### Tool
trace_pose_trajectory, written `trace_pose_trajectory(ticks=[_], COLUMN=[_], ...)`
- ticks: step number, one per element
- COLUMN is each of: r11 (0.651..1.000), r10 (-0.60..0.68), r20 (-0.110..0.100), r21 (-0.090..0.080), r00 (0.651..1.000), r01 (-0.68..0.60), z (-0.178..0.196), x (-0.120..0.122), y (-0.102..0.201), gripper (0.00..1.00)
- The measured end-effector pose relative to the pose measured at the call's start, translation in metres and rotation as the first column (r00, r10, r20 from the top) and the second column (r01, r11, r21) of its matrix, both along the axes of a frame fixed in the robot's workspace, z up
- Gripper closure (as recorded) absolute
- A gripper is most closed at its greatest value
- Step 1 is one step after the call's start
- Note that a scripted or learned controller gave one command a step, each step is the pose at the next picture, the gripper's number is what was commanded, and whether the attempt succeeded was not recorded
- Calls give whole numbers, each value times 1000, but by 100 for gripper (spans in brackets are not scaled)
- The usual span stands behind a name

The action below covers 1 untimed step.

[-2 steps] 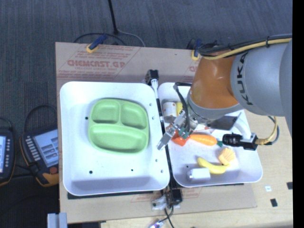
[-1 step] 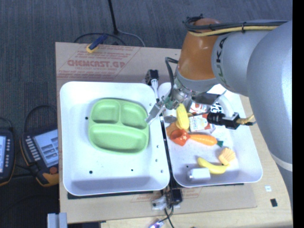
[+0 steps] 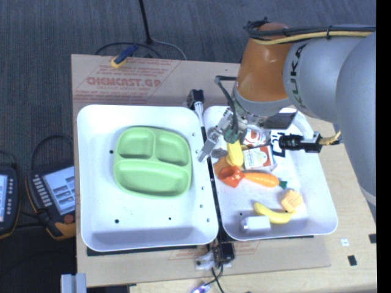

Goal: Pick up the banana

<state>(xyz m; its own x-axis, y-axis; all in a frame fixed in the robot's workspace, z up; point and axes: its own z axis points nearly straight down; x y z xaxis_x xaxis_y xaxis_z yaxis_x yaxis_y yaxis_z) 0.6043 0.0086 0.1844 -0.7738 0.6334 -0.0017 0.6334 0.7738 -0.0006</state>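
Banana (image 3: 272, 212) apart from gripper (image 3: 221, 140).

Reaches in from the right as a thick grey arm (image 3: 333, 78), filling the upper right corner. Narrows into an orange band (image 3: 264, 66) above the wrist, with a dark cable looped over its top. Ends below that in a grey wrist flange and a metal two-finger gripper (image 3: 215, 143), angled down and to the left. Shows one finger (image 3: 208, 148) as a slim grey bar slanting toward the lower left, its tip low over the seam between the two bins. Carries a small black fitting with a yellow-tipped lead on the wrist's right side. Spread of the fingers not readable from this angle.
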Motion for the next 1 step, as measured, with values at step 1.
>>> trace_pose_trajectory(ticks=[1], r11=[991], r10=[135], r20=[-1], r21=[1], r00=[991], r01=[-135], z=[0], x=[-59], y=[22], gripper=[0])
